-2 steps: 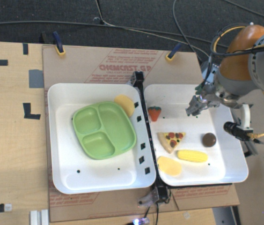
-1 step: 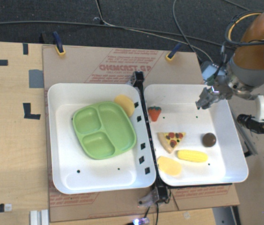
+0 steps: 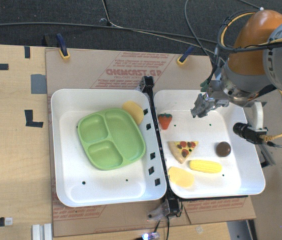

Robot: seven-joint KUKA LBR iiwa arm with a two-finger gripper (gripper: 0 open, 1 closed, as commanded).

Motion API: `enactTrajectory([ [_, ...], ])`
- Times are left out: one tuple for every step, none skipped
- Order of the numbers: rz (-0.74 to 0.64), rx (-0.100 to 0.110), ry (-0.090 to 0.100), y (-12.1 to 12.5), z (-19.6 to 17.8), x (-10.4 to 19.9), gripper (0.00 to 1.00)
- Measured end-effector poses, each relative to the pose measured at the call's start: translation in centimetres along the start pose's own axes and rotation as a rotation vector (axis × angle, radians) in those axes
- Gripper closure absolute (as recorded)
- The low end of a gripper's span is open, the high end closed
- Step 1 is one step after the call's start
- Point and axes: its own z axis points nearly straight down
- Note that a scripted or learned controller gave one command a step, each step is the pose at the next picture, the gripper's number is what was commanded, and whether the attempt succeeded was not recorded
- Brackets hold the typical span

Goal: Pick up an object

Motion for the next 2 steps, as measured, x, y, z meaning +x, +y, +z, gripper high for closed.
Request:
enactTrajectory([
  [0.0,0.002,0.0,-0.5,-0.1,6.0,1.0],
  [0.0,0.001,0.0,0.5,-0.1,11.8,1.0],
])
